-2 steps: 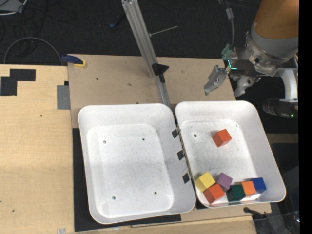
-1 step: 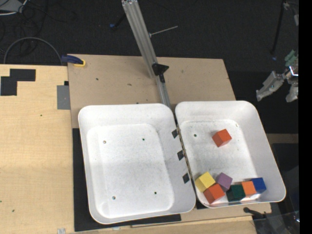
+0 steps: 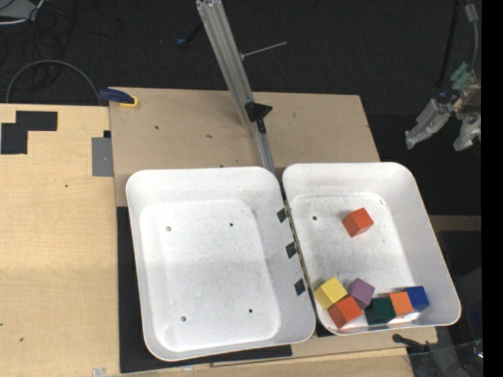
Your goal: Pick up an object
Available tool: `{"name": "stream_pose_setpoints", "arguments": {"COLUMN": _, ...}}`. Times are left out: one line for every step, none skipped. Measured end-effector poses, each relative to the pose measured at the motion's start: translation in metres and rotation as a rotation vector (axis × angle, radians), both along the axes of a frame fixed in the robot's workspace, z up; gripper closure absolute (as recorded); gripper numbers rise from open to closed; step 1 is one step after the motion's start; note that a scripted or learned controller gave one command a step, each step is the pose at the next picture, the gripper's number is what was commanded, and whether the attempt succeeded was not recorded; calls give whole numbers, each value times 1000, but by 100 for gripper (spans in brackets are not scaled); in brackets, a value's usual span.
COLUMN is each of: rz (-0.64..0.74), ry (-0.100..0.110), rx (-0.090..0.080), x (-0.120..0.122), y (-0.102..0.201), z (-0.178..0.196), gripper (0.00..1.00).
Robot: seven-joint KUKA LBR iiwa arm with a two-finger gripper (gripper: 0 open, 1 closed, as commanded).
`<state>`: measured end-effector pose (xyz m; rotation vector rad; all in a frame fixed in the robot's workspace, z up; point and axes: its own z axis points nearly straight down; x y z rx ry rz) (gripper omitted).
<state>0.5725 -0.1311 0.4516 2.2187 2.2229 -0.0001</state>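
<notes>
Orange cube [image 3: 357,221] sits alone in the right bin [image 3: 420,210], about 1 o'clock from the 6-block cluster [image 3: 369,301]. Gripper [image 3: 446,126] hangs open and holding nothing at 2 o'clock, off the bench. Looks like pre-approach; next it needs to swing over and drop down.

left bin [image 3: 149,187] | aluminium rail [image 3: 229,61] slanting above bins | blue-yellow clamp [image 3: 118,96] | wooden bench [image 3: 47,210]

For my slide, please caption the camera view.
Gripper off the bench; six blocks in the right bin, one orange block apart.
</notes>
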Motion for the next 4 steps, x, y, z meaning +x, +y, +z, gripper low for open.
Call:
{"name": "stream_pose_setpoints", "arguments": {"rz": 6, "ry": 3, "rx": 0, "x": 0, "y": 0, "z": 9, "gripper": 100}}
{"name": "stream_pose_setpoints", "arguments": {"rz": 7, "ry": 4, "rx": 0, "x": 0, "y": 1, "z": 8, "gripper": 0}}
{"name": "stream_pose_setpoints", "arguments": {"rz": 3, "ry": -6, "rx": 1, "x": -16, "y": 38, "z": 82, "gripper": 0}}
{"name": "stream_pose_setpoints", "arguments": {"rz": 2, "ry": 1, "rx": 1, "x": -19, "y": 80, "z": 89, "gripper": 0}}
